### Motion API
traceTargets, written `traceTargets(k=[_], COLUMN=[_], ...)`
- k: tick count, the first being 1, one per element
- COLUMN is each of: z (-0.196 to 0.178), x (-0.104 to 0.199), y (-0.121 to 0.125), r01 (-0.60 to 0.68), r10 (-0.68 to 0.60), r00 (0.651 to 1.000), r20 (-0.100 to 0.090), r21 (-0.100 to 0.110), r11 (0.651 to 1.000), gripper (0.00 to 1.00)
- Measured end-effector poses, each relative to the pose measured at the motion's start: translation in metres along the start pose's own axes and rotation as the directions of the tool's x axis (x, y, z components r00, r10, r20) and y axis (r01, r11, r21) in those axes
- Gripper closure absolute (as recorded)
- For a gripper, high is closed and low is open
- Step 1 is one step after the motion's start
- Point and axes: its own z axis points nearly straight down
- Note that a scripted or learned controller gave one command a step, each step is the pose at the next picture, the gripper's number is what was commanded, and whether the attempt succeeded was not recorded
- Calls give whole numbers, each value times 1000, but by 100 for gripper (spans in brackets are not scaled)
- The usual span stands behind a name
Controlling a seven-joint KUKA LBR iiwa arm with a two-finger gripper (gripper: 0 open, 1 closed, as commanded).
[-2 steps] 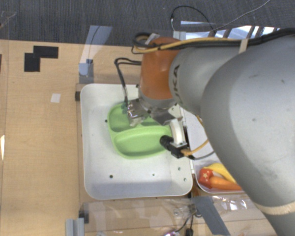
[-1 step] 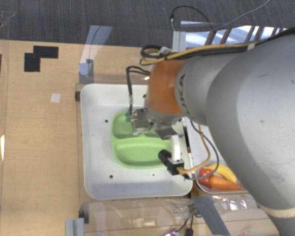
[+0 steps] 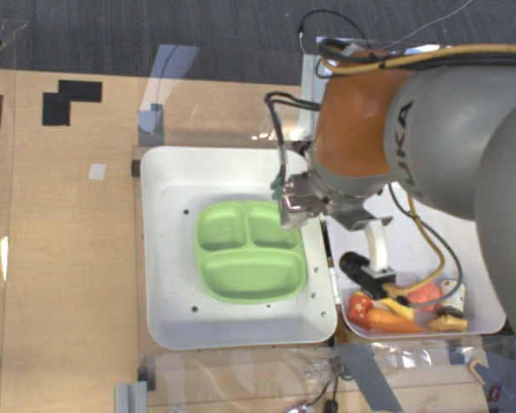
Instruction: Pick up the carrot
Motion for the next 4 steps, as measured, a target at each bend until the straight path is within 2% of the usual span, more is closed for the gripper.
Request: traceTargets(k=[1, 2, 3, 4], z=[-53, 53, 52, 52], x=[28, -20, -87, -162], y=[-4, -30, -56, -68], r01=[41, 100, 371, 351], r10=[-41, -100, -371, -351], r00=[999, 995, 929, 936], r20=[-1, 0, 0, 2], r21=[-1, 4, 1, 1], r11=[999, 995, 929, 936], gripper=[100, 100, 100, 100])
